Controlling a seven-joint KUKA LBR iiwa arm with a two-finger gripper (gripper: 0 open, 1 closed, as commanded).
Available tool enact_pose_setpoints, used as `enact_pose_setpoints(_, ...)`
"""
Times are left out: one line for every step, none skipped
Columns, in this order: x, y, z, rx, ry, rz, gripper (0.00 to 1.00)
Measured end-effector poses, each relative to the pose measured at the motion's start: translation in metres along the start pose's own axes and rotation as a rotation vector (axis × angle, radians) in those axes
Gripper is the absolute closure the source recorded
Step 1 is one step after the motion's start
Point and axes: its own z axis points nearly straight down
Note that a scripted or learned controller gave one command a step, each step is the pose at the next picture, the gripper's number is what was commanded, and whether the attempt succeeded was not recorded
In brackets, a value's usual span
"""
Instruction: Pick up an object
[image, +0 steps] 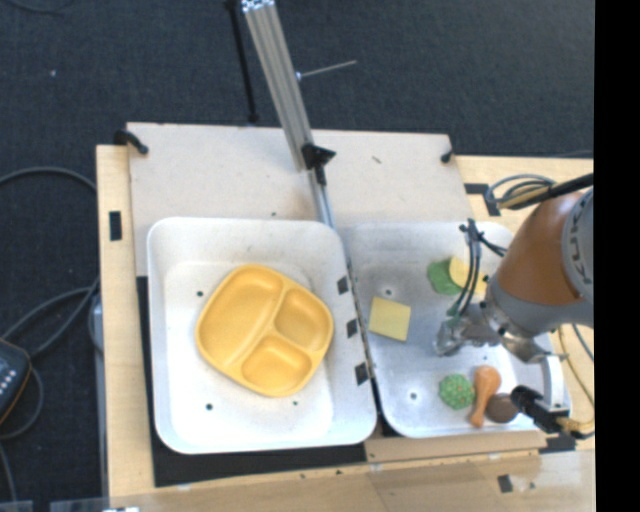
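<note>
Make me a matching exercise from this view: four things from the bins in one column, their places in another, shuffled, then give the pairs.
Things:
1. yellow plate
2. yellow square
3. green ball
4. orange stick

Places:
A. right bin, near its left wall
B. front of right bin, just right of the green ball
C. middle of left bin
D. front of right bin, left of the orange stick

Pairs: 1-C, 2-A, 3-D, 4-B

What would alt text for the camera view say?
A grey and orange robot arm lowers its pincer into the right bin, among a yellow block, green pieces and a drumstick toy. The left bin holds a yellow divided plate.
</note>
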Motion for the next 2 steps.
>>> enact_pose_setpoints(0.004, -0.001, -0.045, -0.001, 0.0, -0.008, 1.0)
enact_pose_setpoints(0.0, 0.002, -0.11, -0.004, -0.001, -0.008, 1.0)
